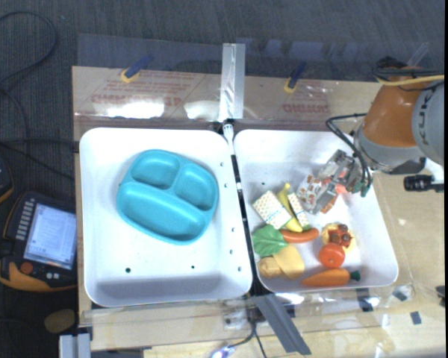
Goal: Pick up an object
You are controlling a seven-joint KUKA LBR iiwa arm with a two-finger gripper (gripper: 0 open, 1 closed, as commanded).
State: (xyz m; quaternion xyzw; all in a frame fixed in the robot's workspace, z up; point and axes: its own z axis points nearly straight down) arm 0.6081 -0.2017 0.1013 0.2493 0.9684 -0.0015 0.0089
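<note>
The end effector [330,183] is seen low in the right bin [373,222], above the toy food [302,245]. Its state cannot be told.

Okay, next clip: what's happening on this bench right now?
A grey KUKA arm with an orange band reaches in from the right over the right bin. Its end effector is low inside that bin, just above a cluster of toy food: a checkered block, a green piece, a tomato and a carrot. Nothing visibly sits between its fingers. The left bin contains a blue divided plate, untouched.
</note>
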